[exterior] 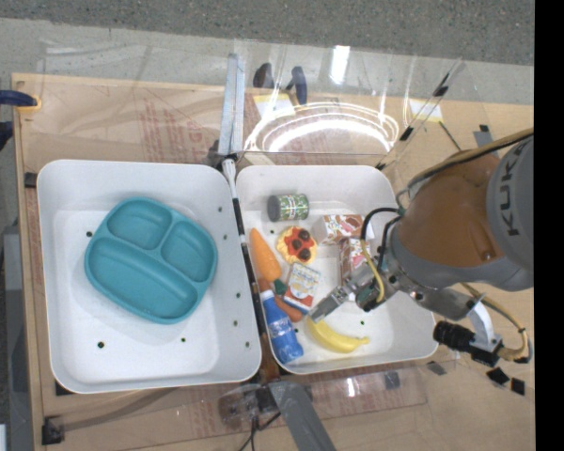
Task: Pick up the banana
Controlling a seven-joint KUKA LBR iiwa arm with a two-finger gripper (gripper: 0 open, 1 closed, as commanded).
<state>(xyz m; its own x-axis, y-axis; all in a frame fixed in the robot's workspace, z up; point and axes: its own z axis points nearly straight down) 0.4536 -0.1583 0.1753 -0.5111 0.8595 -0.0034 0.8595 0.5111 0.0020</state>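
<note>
The yellow banana [336, 336] lies flat near the front edge of the right bin [395, 344], curved, with one end pointing left toward the blue bottle [282, 329]. My gripper [345, 298] hangs just above and slightly behind the banana, reaching in from the right below the grey and orange wrist. The banana rests on the bin floor and looks apart from the gripper.
The right bin also holds a green can [289, 206], an orange carrot [264, 256], a round red-and-yellow toy [297, 244], a small carton [303, 286] and a snack packet [342, 227]. A teal divided plate [150, 259] sits in the left bin [66, 346].
</note>
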